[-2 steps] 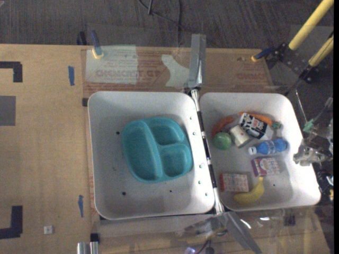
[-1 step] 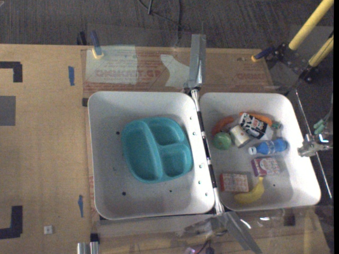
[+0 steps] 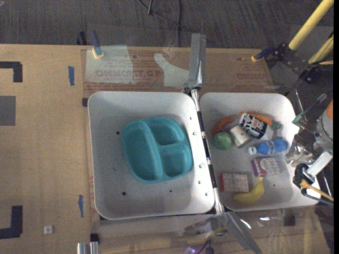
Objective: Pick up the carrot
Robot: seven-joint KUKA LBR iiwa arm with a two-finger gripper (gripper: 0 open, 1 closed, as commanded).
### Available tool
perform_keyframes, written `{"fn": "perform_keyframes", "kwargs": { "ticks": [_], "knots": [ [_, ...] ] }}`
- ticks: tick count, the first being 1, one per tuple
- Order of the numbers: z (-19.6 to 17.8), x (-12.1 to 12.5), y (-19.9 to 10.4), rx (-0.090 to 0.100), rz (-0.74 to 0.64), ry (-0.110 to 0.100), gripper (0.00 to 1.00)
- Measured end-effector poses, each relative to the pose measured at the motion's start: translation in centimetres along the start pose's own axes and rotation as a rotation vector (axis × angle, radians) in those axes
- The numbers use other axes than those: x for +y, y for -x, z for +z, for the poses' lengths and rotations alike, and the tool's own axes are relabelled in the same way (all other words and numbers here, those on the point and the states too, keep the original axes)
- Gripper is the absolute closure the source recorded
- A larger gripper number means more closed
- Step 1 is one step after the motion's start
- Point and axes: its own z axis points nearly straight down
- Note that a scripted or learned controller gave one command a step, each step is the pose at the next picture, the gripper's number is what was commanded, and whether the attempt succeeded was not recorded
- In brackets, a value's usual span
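- The carrot was found in the right bin, just left of the carton. One end was tucked against or under the carton; which of the two could not be told.
- The step in hand was judged to be the reach, as the gripper was placed well right of the carton, at the bin's right wall. Whether the claw was spread or pressed together could not be told.
- A clean grasp was judged to call for a descent onto the bare stretch of carrot farthest left of the carton, with the grip set across the carrot's narrow width, not along it.
- The ball, below and left of the carton and just beside the carrot, was judged the likeliest thing to be nudged or caught by mistake. An approach from the far side of the carrot was therefore preferred.
- A straight lift was advised, so that the carton would not be dragged along.
- The carrot was shown as an orange, gently curved arc with a smooth, dull skin. It was judged light and stiff, and liable to roll if pressed off-centre.
- A small orange patch was seen right of the carton. Whether it belonged to the carrot could not be told.
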Motion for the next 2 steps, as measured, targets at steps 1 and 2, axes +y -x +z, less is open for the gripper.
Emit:
{"fn": "perform_keyframes", "kwargs": {
  "ticks": [1,2],
  "knots": [
    [2.9,-1.4,-2.3,0.0,0.17,-0.001,1.0],
    [0.3,-0.2,-0.2,0.0,-0.331,0.004,1.0]
  ]
}}
